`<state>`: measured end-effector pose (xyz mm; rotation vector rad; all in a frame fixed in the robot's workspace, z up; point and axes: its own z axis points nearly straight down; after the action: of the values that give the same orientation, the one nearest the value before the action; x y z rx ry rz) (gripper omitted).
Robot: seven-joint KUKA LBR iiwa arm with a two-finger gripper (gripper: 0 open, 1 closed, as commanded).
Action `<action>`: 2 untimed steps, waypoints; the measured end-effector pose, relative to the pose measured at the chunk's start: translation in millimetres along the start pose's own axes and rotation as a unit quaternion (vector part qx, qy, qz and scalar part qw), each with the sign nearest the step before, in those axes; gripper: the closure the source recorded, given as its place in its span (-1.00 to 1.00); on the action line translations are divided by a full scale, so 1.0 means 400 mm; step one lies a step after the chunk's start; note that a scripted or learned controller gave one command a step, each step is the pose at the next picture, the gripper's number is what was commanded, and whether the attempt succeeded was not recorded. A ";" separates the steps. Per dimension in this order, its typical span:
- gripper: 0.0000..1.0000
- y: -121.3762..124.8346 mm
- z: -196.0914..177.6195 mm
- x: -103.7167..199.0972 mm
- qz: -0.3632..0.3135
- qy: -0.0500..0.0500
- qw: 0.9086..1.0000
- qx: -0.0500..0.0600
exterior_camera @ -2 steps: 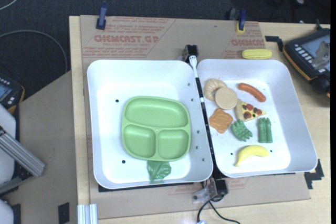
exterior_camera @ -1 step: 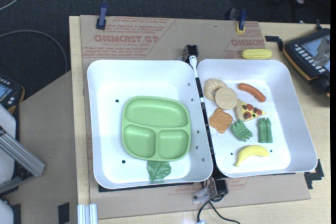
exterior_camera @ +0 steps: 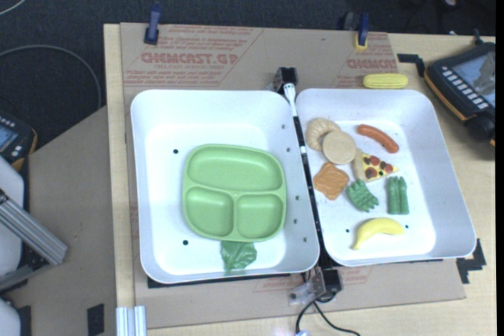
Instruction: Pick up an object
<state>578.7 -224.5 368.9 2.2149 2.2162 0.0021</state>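
The right bin (exterior_camera: 441, 169) holds several toy foods: a red sausage (exterior_camera: 379, 138), two round tan cookies (exterior_camera: 331, 139), a pizza slice (exterior_camera: 373, 167), a brown toast piece (exterior_camera: 331, 181), a green broccoli (exterior_camera: 362, 195), a green asparagus bundle (exterior_camera: 397, 194) and a yellow banana (exterior_camera: 376, 230). In the left bin (exterior_camera: 150, 169) lies a green divided plate (exterior_camera: 234, 192), with a green lettuce leaf (exterior_camera: 238, 255) just in front of it.
A yellow corn cob (exterior_camera: 385, 80) lies on the board behind the right bin. A tablet-like device (exterior_camera: 468, 83) with an orange rim sits at the far right. Blue clamps (exterior_camera: 152, 25) hold the board's back edge.
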 end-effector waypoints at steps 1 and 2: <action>1.00 0.192 0.347 0.011 -0.001 0.005 1.000 0.010; 1.00 0.122 0.223 0.002 0.001 0.002 1.000 0.002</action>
<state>628.2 -224.2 280.1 2.2200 2.2189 0.0009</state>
